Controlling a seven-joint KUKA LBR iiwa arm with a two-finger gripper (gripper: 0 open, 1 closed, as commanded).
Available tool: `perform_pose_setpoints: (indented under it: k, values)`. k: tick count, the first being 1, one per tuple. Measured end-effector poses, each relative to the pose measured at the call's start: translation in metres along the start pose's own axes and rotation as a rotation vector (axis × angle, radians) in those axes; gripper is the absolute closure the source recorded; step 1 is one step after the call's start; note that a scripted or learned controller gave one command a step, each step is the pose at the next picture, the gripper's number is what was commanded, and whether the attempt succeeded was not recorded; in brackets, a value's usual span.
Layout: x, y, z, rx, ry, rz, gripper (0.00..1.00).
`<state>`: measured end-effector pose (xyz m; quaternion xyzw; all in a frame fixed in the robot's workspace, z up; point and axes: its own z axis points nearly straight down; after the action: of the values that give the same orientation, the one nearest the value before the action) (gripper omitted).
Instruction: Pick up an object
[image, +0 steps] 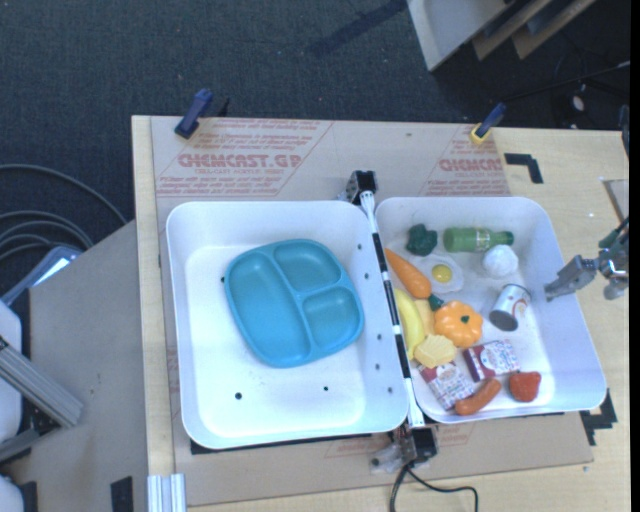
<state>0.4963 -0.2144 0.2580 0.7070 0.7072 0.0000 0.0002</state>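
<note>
Starting left: left bin holds a blue tray, lying flat. Right bin holds the candidates, packed close: carrot, banana, pumpkin, can, bottle. Gripper sits at the right bin's right rim, carrying nothing; its grip state I cannot tell. Judged step: approach, no pick made. Next move calls for reaching inward and descending on one item, the can being nearest

left bin: blue divided tray | right bin: carrot, banana, orange pumpkin, green bottle, can, strawberry | gripper: over right bin's right rim
</note>
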Motion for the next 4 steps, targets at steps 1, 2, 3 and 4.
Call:
perform_pose_setpoints:
  k: [1,2,3,4]
  values:
    - [0.01,0.02,0.154,0.001,0.001,0.0,0.0]
    - [0.08,0.049,0.174,0.001,0.001,-0.001,0.0]
    - [0.08,0.05,0.164,0.0,0.001,0.0,1.0]
    - [0.119,0.128,0.173,0.011,0.004,0.0,1.0]
